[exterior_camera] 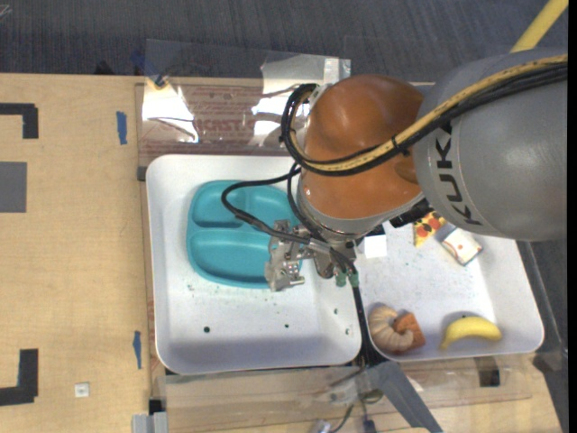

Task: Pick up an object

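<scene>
Looks like going for the teal tray point(221, 237), sitting in the left bin point(167, 269), up toward its far-left part. Jaws hanging right over the tray's right edge, low, maybe touching it. Can't tell open or closed from here, too much metal clutter and shadow. Nothing visibly pinched, so not calling it held.

Stuff to worry about:
- Big, shallow, smooth-looking tray. Probably too wide to span, so only a lip pinch on offer. Likely to slip off or just tip up and flop back.
- Coming down slightly right of the tray's rim means closing on air or scraping the bin floor.
- Black cable point(248, 215) looping across the tray's top. Could snag on the lift.
- Bulky arm point(361, 152) hovering above the tray's right side and blocking the view there, so no way to check alignment.

Room-wise: plenty of bare bin floor below and right of the tray, tight at the tray's left and top against the bin wall. Further right of the tray, past the bin divider, the right bin point(527, 323) with a banana point(471, 330), a shell-like lump point(397, 327), a white block point(462, 246) and an orange bit point(425, 231), all well apart from the tray. Open bench point(63, 242) left of the tray.
</scene>
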You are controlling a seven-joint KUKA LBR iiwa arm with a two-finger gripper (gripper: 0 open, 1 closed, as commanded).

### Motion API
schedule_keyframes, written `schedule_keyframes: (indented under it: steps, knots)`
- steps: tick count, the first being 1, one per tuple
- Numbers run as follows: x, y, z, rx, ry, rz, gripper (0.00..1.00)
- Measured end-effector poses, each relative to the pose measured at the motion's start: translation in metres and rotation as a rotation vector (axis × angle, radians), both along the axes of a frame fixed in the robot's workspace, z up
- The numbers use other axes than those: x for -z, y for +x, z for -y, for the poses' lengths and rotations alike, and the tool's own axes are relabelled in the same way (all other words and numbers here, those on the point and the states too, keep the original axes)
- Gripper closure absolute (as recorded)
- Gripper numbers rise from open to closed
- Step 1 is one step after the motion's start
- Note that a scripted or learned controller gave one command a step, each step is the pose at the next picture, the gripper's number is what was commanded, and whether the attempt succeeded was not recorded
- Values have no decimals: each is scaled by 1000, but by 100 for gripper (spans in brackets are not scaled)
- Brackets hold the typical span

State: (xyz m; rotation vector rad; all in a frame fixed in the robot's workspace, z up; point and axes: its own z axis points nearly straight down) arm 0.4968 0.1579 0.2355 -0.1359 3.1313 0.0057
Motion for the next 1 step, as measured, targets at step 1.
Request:
schedule_keyframes:
  steps: [1]
  knots:
    - [15,-4,-69,309,1,-4,100]
